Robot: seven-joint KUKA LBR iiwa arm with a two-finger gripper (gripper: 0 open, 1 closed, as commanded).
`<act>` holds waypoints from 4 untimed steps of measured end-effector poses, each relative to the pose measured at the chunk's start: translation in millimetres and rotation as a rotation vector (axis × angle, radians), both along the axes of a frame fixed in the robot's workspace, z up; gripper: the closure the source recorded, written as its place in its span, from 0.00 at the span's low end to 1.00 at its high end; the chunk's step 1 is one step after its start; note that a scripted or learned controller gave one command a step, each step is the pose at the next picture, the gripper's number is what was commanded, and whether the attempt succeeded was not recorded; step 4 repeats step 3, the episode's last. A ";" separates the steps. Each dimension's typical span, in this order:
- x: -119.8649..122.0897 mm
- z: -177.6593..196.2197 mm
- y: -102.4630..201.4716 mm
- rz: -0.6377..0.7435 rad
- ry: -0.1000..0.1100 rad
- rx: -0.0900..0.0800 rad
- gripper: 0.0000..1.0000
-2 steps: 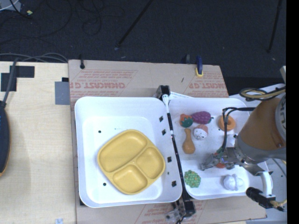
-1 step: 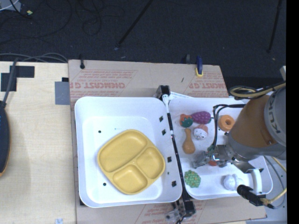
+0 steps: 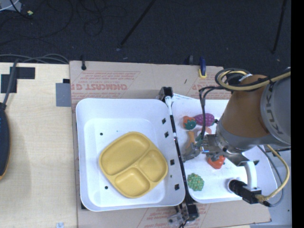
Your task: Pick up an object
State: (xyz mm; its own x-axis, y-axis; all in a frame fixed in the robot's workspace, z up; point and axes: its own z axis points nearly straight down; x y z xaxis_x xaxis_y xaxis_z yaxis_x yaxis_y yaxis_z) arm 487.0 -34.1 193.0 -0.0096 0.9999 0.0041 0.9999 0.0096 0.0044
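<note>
The right bin (image 3: 213, 197) holds several small toys. A green knobbly toy (image 3: 195, 181) lies near its front left. A teal and orange toy (image 3: 189, 123) and a purple one (image 3: 206, 119) lie at the back. An orange stick-shaped toy (image 3: 191, 137) lies between them and my gripper. A red-orange toy (image 3: 216, 162) sits just right of the gripper. My gripper (image 3: 194, 151) hangs low over the bin's left side, close to the dividing wall, with the arm covering much of the bin behind it. I see nothing clearly between its tips.
The left bin (image 3: 92, 113) bears a yellow divided plate (image 3: 133, 164). Both bins rest on a cardboard sheet (image 3: 109, 82) on the pale bench. Black clips line the wall between the bins (image 3: 171, 137).
</note>
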 end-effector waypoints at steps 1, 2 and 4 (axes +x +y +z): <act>-1.3 3.4 -5.6 -0.010 0.011 -0.002 1.00; -11.0 72.2 76.8 -0.001 0.002 -0.001 1.00; -10.1 186.7 100.5 -0.005 -0.005 -0.001 1.00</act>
